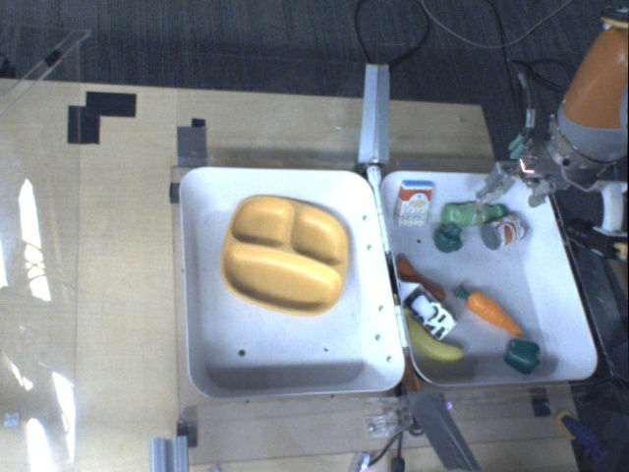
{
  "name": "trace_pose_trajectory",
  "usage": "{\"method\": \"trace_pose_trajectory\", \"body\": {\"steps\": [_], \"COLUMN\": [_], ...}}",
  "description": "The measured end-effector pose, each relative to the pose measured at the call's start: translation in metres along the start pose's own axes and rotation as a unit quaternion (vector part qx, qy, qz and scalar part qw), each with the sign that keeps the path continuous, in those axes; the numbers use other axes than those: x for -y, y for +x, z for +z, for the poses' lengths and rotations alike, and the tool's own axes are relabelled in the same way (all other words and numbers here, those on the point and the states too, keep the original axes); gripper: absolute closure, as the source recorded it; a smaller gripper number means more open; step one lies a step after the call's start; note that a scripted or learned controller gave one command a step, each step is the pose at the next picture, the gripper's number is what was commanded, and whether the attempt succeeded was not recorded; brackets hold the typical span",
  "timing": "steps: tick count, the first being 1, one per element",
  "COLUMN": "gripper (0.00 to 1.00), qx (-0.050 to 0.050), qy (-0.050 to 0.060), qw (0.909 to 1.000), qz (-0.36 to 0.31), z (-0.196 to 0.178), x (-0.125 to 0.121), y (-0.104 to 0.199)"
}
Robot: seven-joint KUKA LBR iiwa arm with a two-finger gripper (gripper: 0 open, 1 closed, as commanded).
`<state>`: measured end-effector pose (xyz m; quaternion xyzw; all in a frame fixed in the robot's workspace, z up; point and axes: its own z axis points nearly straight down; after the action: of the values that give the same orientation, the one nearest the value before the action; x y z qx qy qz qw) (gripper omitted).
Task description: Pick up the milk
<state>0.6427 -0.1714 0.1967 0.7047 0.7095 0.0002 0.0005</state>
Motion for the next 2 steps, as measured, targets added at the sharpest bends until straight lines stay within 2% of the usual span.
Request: {"method": "trace_pose_trajectory", "body": {"steps": [1, 2], "gripper": [0.00, 0.00], "qx": [0.005, 0.000], "qy": [-0.015, -0.002], "qw": [0.9968, 0.9587], "qz": [-0.079, -0.285], "z": [0.081, 0.053], "x": [-0.027, 0.070], "y": [0.050, 0.057]}}
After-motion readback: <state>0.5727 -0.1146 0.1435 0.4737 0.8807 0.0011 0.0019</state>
